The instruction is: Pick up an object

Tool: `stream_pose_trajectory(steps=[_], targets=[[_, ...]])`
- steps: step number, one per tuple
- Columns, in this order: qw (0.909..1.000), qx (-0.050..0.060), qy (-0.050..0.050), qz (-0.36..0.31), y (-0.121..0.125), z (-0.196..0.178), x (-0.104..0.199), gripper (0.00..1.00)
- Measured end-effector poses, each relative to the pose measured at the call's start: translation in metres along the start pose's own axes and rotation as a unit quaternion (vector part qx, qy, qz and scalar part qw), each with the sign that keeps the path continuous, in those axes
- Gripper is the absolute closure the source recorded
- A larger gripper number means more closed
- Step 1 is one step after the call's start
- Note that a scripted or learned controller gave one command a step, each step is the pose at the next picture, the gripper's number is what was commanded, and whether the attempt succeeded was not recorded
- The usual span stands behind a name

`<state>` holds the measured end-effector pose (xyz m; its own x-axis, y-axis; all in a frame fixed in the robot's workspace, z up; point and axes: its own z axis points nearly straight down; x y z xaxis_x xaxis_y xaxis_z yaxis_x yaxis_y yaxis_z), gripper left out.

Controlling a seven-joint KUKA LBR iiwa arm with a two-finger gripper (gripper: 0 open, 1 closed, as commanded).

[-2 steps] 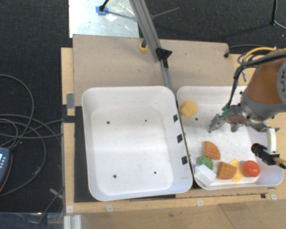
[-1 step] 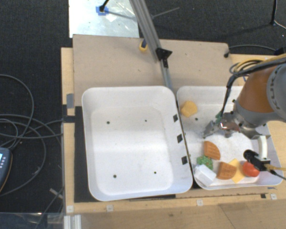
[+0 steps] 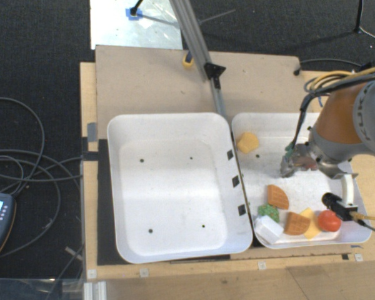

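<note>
Two white bins (image 3: 175,186) on tan bench (image 3: 144,80); dark floor (image 3: 37,42), maybe carpet.

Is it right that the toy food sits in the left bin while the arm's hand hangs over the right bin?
No. The camera view shows the toy food in the right bin, the same bin the hand hangs over.

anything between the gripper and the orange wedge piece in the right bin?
Nothing visible. The gripper sits over bare bin floor, and the orange wedge piece lies just below it in the view with an open gap between. The other food toys sit farther toward the near rim.
</note>
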<state>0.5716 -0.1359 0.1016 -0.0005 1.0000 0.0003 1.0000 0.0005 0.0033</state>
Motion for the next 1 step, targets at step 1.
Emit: stream_pose_trajectory(steps=[1], targets=[[1.0,-0.001,0.0,-0.001,-0.0035,-0.0446,0.0014,1.0]])
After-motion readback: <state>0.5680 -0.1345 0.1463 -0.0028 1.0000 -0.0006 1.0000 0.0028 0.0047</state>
